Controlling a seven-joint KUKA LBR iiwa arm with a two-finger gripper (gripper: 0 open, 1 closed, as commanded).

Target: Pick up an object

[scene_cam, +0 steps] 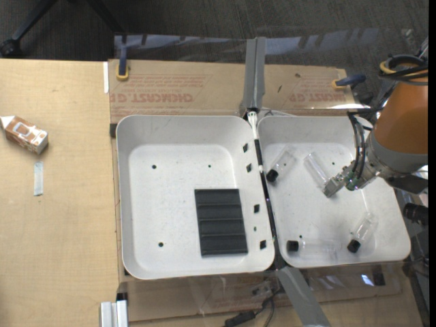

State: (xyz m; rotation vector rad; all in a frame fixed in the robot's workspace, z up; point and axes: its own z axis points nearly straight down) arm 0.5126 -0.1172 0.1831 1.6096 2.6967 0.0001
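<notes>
— Across the bench, what sat in each bin?

— The left bin (136, 182) held one dark ribbed block (221, 221), lying flat toward its lower right. The right bin (334, 131) held several clear vials with black caps: one (280, 165) near its left wall, one (315, 167) nearer the middle, one (361, 235) toward the lower right, and a small black piece (293, 246) near the front edge.

— And the arm?

— It reached in from the right, with the gripper (335, 184) low over the right bin, just beside the middle vial. Whether its claw was spread or pressed together, I could not tell; nothing showed between it.

— Anything outside the bins?

— A small carton (26, 135) lay on the wooden table (54, 251) to the left.
</notes>
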